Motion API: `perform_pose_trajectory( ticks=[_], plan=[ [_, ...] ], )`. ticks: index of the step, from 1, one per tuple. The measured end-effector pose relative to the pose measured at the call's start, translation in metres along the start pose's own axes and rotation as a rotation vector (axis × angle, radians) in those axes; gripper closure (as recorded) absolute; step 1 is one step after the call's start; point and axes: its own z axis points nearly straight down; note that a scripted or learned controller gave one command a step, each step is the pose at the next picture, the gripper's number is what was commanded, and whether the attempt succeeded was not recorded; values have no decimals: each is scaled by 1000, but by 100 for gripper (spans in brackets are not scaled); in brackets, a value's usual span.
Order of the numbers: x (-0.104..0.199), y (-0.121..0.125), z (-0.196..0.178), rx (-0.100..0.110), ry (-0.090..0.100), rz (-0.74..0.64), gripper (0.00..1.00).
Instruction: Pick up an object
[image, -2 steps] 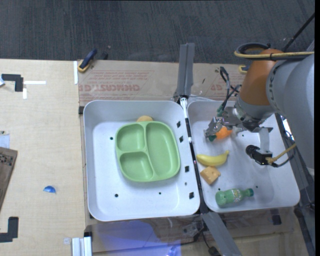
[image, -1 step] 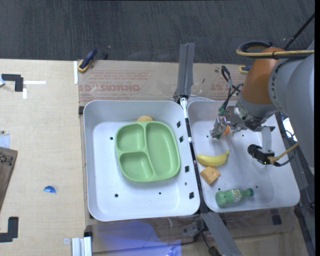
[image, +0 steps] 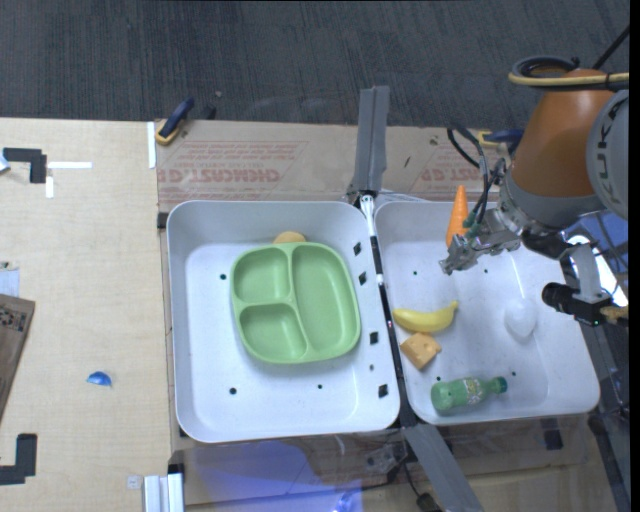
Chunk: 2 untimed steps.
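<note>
My gripper (image: 468, 250) hangs over the upper middle of the right bin (image: 560, 400), its fingers close together with nothing seen between them. An orange carrot (image: 458, 212) stands against the bin's far wall, just left of and behind the gripper. A yellow banana (image: 427, 318) lies at the bin's left side, below the gripper. Right under the banana sits a tan bread-like chunk (image: 421, 350). A green bottle (image: 467, 392) lies on its side near the front wall. A pale white object (image: 520, 321) rests right of centre.
The left bin (image: 200, 330) holds a green divided plate (image: 296, 301), with a small orange-yellow thing (image: 290, 238) peeking out behind it. A grey divider post (image: 371, 140) rises between the bins. The arm's orange band (image: 560, 140) looms over the right bin's far right corner.
</note>
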Motion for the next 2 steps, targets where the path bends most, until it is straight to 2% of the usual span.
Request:
perform_pose_trajectory(
  ticks=[1, 2],
  plan=[
    [25, 81, -28, 0, -1, 159, 100],
    [32, 43, 0, 2, 0, 193, 100]
  ],
)
